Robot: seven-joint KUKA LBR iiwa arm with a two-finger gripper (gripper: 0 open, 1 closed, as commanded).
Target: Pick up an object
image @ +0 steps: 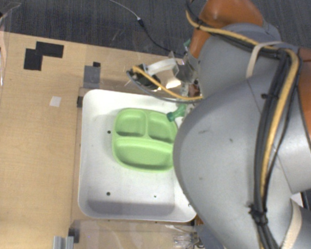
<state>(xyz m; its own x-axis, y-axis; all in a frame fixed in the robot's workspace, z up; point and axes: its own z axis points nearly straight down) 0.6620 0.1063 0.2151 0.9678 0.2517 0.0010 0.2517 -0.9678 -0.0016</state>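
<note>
Look at the white bin (94,159) on the wooden counter (32,153): a green divided tray (142,139) lies flat in its upper middle, three compartments facing up. The grey arm (240,157) reaches in from the right and covers the tray's right edge. A small green piece (174,115) shows just above that edge. You cannot tell the gripper's state; the arm hides it.

bench (32,153): light wood | on it: 1 white bin (94,159) | in bin: green divided tray (143,139)
</note>
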